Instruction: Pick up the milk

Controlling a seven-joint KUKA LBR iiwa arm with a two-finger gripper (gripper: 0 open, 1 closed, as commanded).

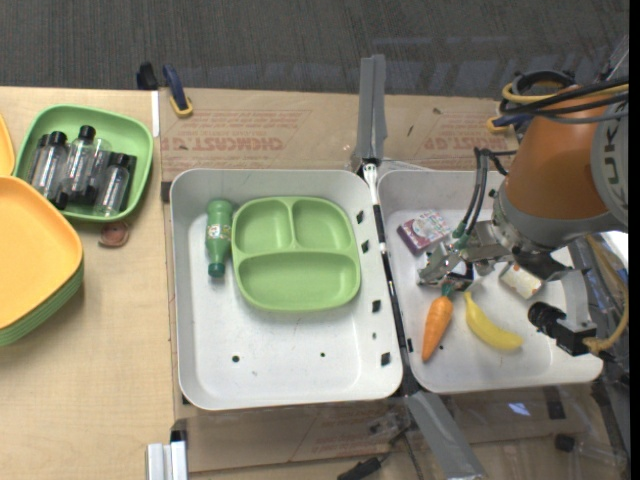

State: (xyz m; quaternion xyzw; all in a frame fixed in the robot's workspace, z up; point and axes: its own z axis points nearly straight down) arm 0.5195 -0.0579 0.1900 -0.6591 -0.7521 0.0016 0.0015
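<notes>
Hovering in the right bin (560,368), the jaws (437,268) sit beside the milk carton (424,230), just up-left; whether spread, I cannot tell.

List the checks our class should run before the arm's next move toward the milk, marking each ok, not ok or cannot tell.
1. Milk identified: the purple-and-white carton in the right bin is probably it; cannot tell.
2. Carton apart from the carrot and the banana: ok.
3. Gripper working in the carton's bin: ok.
4. Gripper over the carton: not ok; it sits nearer the carrot's top.
5. Carton held: not ok; it lies in the bin.
</notes>
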